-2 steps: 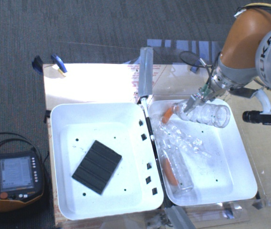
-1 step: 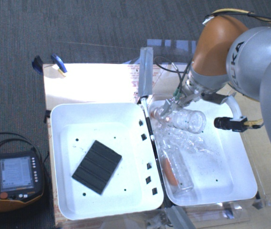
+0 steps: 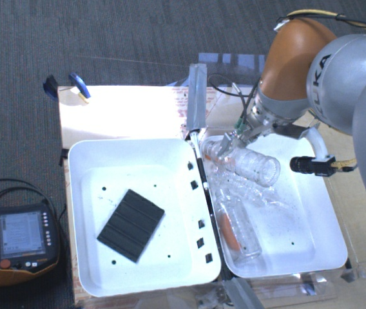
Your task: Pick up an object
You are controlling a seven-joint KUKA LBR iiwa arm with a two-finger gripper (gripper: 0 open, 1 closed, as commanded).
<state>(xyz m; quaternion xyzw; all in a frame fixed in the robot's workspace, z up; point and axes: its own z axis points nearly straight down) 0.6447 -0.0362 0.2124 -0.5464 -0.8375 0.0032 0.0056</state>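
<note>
Clear plastic, mostly: the right bin holds a pile of transparent items, hard to separate by outline. Going left to right.

Handheld grey-and-orange control pendant with a lit screen (image 3: 17,239) sits on the dark floor at 8 o'clock, apart from the bench.

Small blue clip-like object (image 3: 79,86) at 11 o'clock, on the bright board behind the left bin.

Left shallow white bin (image 3: 86,166): one flat black ribbed rectangular slab (image 3: 131,225), lying flat and rotated diagonally, roughly mid-bin towards the 6 o'clock side. A few small dark specks on the floor of that bin; too small to identify.

Grey upright bar (image 3: 196,98) stands at 12 o'clock above the seam between the bins.

Right shallow white bin (image 3: 318,237): clear plastic cup or tumbler (image 3: 255,166) lying on its side at the bin's 12 o'clock end. Below it, crumpled clear plastic wrap or packaging (image 3: 238,195), touching the cup. At the 6 o'clock side, a clear bag or bottle with a slim orange-red piece inside (image 3: 229,230), lying along the left wall.

Two-finger gripper (image 3: 232,140) is down at the right bin's 11 o'clock corner, tip just beside or touching the clear cup's left end. Cannot tell whether it is spread or closed, or whether anything is in it; the clear plastic masks the tip.

Black cylindrical fitting (image 3: 310,165) sticks out at 3 o'clock, over the right bin.
</note>
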